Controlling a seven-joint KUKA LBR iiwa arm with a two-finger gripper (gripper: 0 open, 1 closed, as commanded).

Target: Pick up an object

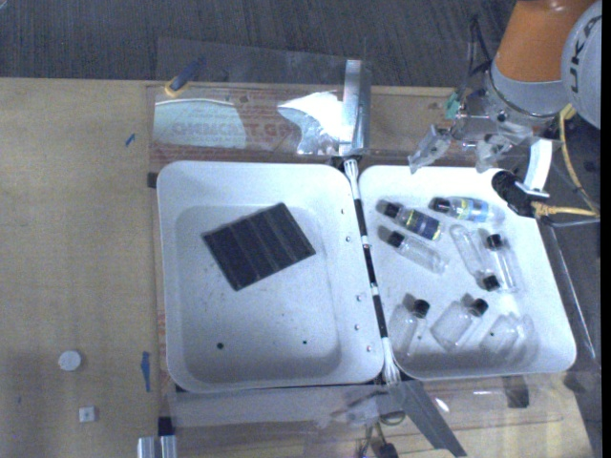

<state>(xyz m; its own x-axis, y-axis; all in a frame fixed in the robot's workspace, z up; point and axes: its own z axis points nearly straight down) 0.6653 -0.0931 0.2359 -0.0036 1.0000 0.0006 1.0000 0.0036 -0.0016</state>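
The gripper (456, 147) hovered with released jaws at twelve o'clock of the right bin (563, 337), apparently approaching, and next needed lowering onto a small bottle (414, 221).

The wooden bench (67, 208) carries two shallow white bins side by side. The left bin (181, 351) has a dark ribbed rectangular pad (259, 245) lying flat in it, turned at a slant, and a few small dark specks on its floor. A clear plastic sheet (248, 113) stands along the far side of that bin, with crumpled foil-like material (315, 122) behind it and a metal upright (354, 103) at its right end. On the bare bench to the left lie a small round grey disc (69, 360) and — nearer the front edge — a tiny square piece (87, 413). A blue mark (145, 370) sits just beside the left bin's near corner.
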